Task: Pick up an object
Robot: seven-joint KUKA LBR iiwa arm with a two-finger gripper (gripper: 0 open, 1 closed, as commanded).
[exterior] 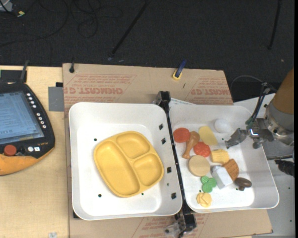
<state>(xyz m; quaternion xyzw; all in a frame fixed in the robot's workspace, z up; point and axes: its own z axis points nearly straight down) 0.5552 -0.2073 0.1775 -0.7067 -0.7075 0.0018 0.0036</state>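
Bench, two white bins, right bin (268,182) full of toy food. Gripper (246,137) over it, fingers apart, holding nothing. Best aim for lone white egg (221,125).

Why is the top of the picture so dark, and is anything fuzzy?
In the camera view, the floor behind the bench is dark and barely lit, while the two white bins shine brightly; the small toy foods look soft and grainy; the gripper at the right is a bit blurry too.
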